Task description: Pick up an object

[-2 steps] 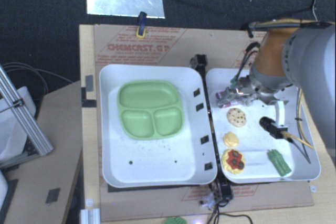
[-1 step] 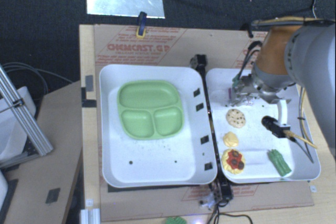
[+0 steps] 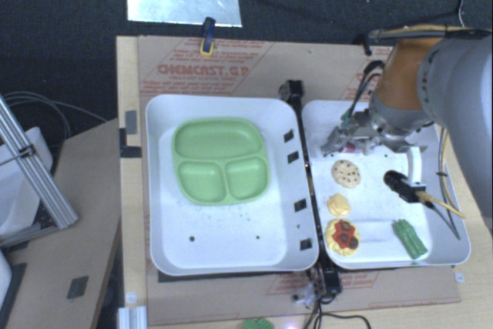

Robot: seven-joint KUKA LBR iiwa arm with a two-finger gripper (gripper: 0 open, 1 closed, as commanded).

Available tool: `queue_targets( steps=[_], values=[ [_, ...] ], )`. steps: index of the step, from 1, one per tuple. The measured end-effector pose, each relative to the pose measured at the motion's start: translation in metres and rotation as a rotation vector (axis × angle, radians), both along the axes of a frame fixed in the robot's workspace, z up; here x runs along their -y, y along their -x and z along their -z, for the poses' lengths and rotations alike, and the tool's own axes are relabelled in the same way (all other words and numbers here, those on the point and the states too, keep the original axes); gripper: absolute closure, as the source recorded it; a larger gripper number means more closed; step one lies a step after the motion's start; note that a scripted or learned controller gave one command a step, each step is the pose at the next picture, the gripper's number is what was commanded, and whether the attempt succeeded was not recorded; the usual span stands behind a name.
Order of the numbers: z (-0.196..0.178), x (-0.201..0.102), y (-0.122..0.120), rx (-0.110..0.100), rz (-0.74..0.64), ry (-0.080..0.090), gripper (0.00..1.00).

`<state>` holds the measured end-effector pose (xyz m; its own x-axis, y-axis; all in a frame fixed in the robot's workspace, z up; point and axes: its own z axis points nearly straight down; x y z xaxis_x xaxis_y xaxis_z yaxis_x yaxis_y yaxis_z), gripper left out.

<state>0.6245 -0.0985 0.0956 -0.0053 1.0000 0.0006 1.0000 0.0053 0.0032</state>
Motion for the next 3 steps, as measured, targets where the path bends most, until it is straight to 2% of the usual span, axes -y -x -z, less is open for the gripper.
queue_targets(
  steps=[1,2,3],
  values=[
    [0.016,0.023,-0.033,-0.076,0.010,-0.021,0.00],
    [0.004,0.032,-0.029,-0.086,0.011,-0.005,1.00],
    [0.004,0.031,-0.032,-0.067,0.009,-0.003,0.00]
  ],
)
